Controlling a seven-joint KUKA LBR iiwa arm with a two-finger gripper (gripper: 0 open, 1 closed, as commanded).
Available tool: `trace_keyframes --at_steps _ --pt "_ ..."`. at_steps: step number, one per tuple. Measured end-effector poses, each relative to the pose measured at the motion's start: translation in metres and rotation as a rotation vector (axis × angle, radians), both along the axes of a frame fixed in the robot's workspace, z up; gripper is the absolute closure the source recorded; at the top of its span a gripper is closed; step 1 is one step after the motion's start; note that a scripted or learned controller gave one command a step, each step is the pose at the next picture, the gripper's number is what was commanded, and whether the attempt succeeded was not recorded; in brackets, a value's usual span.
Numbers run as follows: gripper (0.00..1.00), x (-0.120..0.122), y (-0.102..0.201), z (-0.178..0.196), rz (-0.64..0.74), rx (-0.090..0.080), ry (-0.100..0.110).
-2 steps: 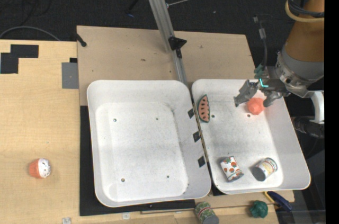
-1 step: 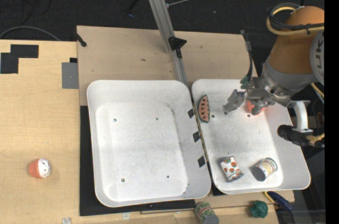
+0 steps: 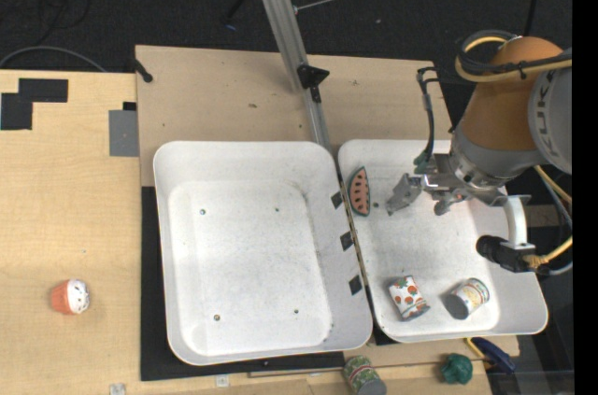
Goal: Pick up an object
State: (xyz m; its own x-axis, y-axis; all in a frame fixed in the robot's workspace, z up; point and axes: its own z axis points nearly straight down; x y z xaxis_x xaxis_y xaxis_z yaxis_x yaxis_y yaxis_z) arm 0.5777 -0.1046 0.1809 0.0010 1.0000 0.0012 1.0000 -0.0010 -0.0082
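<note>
While the arm (image 3: 509, 118) hangs over the right bin (image 3: 523, 318), its end effector (image 3: 422, 197) is spread.

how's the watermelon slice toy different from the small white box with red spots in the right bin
The red watermelon slice toy is a thin curved wedge; the small white box with red spots is blocky. The slice lies at the right white bin's left wall, towards the far end; the box sits near the front edge. The slice is mostly red, the box mostly white. Both lie apart from the gripper.
</note>
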Motion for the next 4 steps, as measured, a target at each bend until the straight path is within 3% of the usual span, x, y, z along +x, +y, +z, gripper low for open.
trace_keyframes --at_steps 1,2,3,4 --pt "0.0 -0.001 0.006 -0.045 -0.001 0.001 0.0" --pt "1.0 -0.001 0.003 -0.032 -0.007 0.0 -0.003" --pt "1.0 -0.002 -0.004 0.029 -0.006 -0.002 -0.011" --pt "1.0 -0.002 -0.005 0.041 -0.005 -0.001 -0.008"
